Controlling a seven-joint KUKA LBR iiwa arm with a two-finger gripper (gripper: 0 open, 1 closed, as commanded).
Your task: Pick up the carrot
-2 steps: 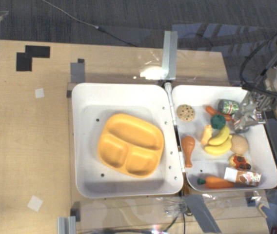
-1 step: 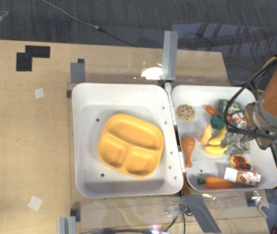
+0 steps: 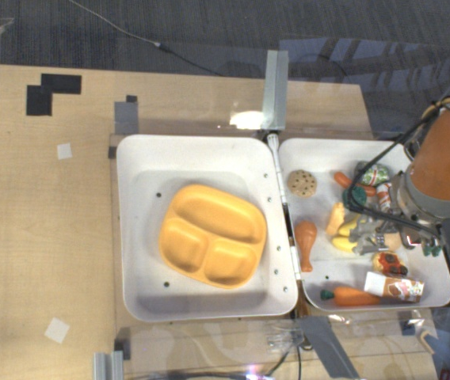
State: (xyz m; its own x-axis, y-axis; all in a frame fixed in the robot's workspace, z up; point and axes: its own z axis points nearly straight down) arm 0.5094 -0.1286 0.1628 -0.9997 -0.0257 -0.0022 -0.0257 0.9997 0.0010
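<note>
The carrot lies flat along the front edge of the right bin, orange, with its green top pointing left. My gripper hangs low over the middle of that bin, in among the yellow food items, a short way behind the carrot and apart from it. The arm's orange band rises behind it at the right and hides part of the bin.
The right bin also holds a cookie, a drumstick, a white packet right of the carrot, a small can and a red piece. A yellow divided plate sits in the left bin.
</note>
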